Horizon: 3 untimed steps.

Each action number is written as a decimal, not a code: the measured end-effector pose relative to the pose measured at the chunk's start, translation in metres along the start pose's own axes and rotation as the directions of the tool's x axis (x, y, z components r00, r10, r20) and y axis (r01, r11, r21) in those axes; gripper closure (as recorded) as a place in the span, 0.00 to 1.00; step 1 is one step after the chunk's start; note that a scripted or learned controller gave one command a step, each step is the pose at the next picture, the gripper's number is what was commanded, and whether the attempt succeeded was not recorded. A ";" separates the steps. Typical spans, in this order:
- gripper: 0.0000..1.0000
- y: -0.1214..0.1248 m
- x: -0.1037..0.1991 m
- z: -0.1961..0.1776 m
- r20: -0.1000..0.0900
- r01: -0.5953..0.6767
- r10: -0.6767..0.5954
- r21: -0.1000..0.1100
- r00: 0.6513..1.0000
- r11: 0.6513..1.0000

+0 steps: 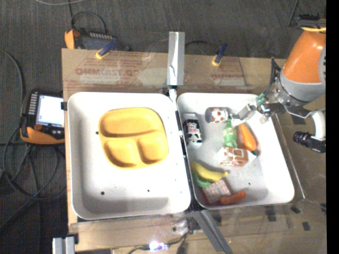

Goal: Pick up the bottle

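A small green bottle (pixel 229 134) lies in the right bin (pixel 275 157), just left of an orange carrot-shaped toy (pixel 247 137). My gripper (pixel 248 111) hangs over the bin's upper right part, slightly above and to the right of the bottle and beside a red and white can (pixel 217 114). Nothing shows in its grasp. The grey arm with its orange band (pixel 304 60) comes in from the right edge.
The right bin also holds a black and white small carton (pixel 193 132), an orange-patterned white box (pixel 235 155), a banana (pixel 207 172) and red toys (pixel 222 194) near the front. A yellow divided tray (pixel 134 136) lies in the left bin (pixel 85 184).
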State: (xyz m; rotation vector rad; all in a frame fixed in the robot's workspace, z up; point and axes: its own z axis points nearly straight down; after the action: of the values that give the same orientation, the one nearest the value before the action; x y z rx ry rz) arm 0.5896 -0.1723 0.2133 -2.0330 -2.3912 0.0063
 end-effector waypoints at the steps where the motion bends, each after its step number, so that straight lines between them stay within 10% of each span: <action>1: 0.00 0.015 0.044 0.102 0.003 -0.004 0.004 0.001 1.000 1.000; 2: 0.00 0.050 0.014 0.125 0.009 0.192 -0.192 -0.008 0.981 0.981; 3: 1.00 0.051 0.014 0.118 0.012 0.194 -0.194 -0.010 0.981 0.981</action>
State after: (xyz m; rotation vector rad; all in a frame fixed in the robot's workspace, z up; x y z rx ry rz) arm 0.6375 -0.1501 0.0949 -1.7985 -2.5906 0.0038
